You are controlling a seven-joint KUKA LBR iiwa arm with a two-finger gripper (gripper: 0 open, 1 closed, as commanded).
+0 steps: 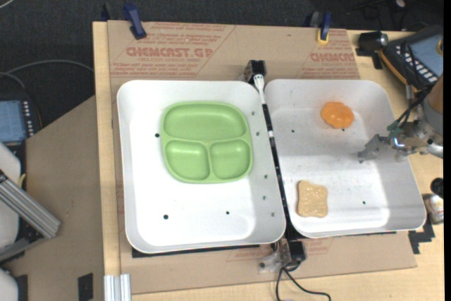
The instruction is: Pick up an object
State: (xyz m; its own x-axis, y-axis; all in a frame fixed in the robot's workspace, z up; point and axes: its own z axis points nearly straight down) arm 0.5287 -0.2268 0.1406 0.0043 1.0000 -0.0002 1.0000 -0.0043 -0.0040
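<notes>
A round orange object [337, 115] lies in the far part of the right bin [366, 218]. A tan, toast-like square [311, 199] lies near that bin's front edge. My gripper [371, 149] reaches in low over the right side of the right bin. It is to the right of and a little nearer than the orange object, apart from it, and nothing shows in its grasp. The tan square is well to its front left.
A green divided plate [207, 141] rests in the left bin [141, 222]. Blue clamps [134, 21] hold the cardboard base at the back. Cables and equipment [409, 60] crowd the bench's right edge beside the arm.
</notes>
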